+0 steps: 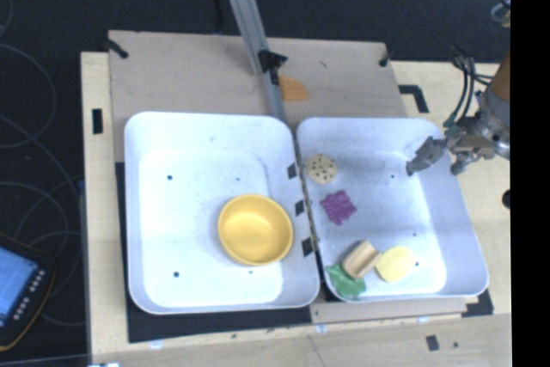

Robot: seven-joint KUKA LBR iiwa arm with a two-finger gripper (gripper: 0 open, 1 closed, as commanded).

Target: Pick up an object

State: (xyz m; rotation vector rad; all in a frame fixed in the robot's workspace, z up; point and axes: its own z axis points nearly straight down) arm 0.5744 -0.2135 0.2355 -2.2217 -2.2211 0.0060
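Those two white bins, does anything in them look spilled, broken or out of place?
Nothing looks spilled or broken. The yellow bowl sits upright in the left bin. One oddity: the green piece lies pushed into the right bin's near left corner, against the rim, with the tan block touching it.

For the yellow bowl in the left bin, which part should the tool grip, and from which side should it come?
Probably the rim, from above. The yellow bowl stands upright and open in the left bin, so its thin wall could go between the fingers. The tool is over the right bin; the near rim, facing the divider, seems the shortest reach.
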